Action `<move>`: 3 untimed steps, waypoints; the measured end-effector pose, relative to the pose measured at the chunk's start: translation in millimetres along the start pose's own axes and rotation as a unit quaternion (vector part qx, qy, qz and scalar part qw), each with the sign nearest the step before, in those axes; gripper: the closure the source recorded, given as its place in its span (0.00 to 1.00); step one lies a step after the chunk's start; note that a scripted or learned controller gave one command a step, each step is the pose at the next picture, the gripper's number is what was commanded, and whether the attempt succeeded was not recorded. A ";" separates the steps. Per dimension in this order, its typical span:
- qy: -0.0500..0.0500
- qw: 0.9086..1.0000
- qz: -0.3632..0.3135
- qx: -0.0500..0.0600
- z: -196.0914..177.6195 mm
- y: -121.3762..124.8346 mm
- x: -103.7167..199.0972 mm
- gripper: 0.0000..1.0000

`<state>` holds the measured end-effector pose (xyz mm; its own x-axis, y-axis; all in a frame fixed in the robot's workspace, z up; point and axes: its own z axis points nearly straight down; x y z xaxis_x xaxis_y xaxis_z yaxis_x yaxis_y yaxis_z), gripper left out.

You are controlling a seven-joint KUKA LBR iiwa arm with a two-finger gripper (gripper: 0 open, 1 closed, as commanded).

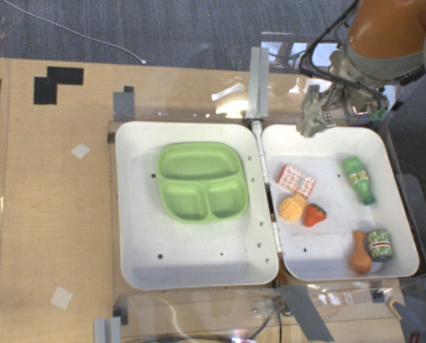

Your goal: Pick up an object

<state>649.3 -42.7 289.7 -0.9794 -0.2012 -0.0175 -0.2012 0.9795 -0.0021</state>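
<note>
Over the right bin's [402,191] far edge hangs the gripper [311,123], can't tell how wide it is, nothing in it. Closest toy, the red-checked packet [296,180], lies well below it.

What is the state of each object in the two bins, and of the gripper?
green divided plate: flat in the left bin, compartments bare.
red-and-white packet: lying flat in the right bin.
yellow toy: touching the red toy.
green bottle: lying on its side.
orange toy: lying beside the small can.
gripper: above the right bin's far edge, holding nothing.
</note>
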 end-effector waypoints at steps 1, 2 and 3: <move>0.005 0.939 -0.344 -0.002 49.4 -32.1 59.8 1.00; 0.005 0.979 -0.204 -0.004 102.6 101.7 98.9 1.00; 0.004 0.999 -0.035 -0.003 81.2 225.0 83.5 1.00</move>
<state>523.7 161.0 206.6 -0.9629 -0.2696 -0.0095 -0.2696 0.9630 0.0030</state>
